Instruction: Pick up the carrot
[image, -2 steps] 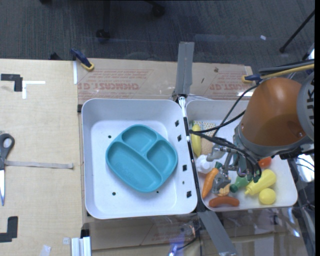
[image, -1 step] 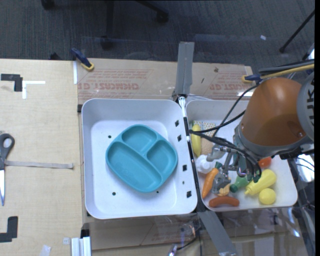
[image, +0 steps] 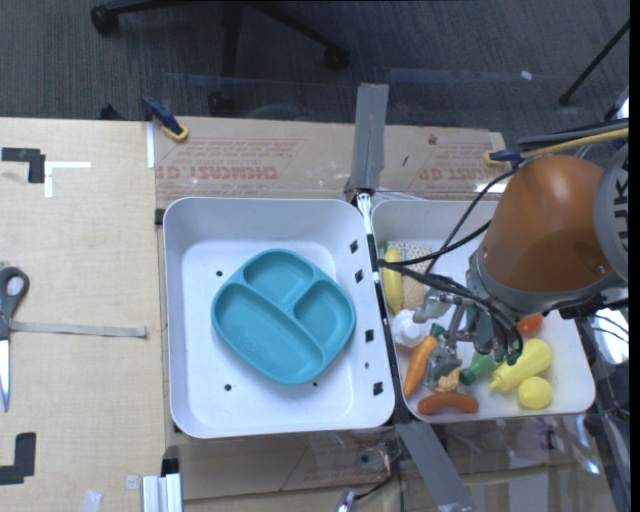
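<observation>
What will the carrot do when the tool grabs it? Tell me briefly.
The carrot looks like smooth toy plastic, so probably stiff, light and a bit slippery. Its tapered, rounded shape may roll or squirt out of a pinch. Toys crowd it in the right bin, so it may nudge neighbours.

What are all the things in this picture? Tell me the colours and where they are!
bins: 2, white, side by side on the bench
plate: 1, blue, three sections, in the left bin
carrot: 1, orange, right bin, beside the gripper
banana: 1, yellow, right bin, near the divider
sausage: 1, reddish brown, front of right bin
lemon: 1, yellow, right bin's front corner
scissors: 1, grey, bench's left edge
arm: 1, grey with orange band, over the right bin
gripper: 1, dark, among the toy food
</observation>
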